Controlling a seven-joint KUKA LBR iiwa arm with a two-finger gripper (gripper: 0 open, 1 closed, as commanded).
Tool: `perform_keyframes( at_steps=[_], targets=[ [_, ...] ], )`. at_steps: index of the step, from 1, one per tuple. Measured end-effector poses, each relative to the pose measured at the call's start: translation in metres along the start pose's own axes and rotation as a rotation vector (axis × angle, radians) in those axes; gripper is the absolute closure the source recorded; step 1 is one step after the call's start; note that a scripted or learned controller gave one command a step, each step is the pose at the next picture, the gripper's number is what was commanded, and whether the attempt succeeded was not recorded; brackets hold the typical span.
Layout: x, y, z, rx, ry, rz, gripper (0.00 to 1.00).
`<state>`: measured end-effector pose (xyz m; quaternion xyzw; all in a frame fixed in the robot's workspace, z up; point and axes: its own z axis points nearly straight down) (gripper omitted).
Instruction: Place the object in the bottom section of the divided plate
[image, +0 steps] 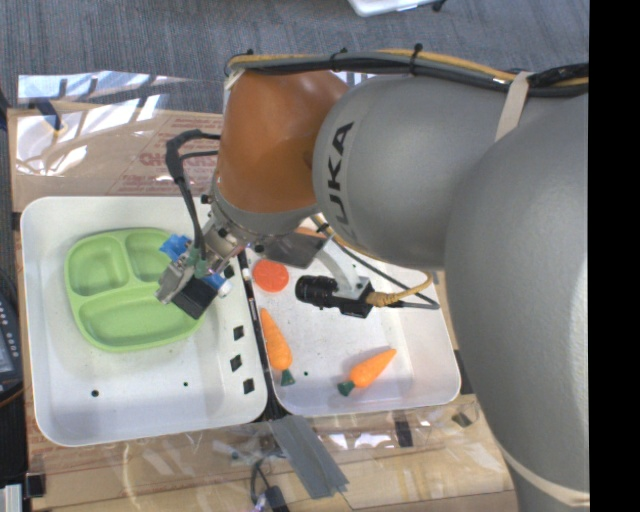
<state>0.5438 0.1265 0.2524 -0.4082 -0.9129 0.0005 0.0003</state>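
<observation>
Two white bins (40, 300) on the bench: the hand (190, 285), grip state indiscernible, hovers over the green divided plate (120, 290) at its right edge, apparently for placing, while carrots (276, 345) lie right.

Dark letters run up the grey arm (400, 190) just right of the orange band (270, 135) — "UKA" can be read, tilted, the first letter of the brand hidden at the band's edge. They lie at about twelve o'clock from the right bin (420, 385). On the brown cardboard sheet (130, 160) under clear film, at twelve o'clock from the left bin (50, 400), faint reddish print shows beside the black cable — too pale and too creased to make out any word.
</observation>
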Motion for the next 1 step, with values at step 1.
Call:
perform_keyframes(
  at_steps=[1],
  targets=[
    [-0.0002,-0.0001,0.0,0.0,0.0,0.0,0.0]
  ],
)
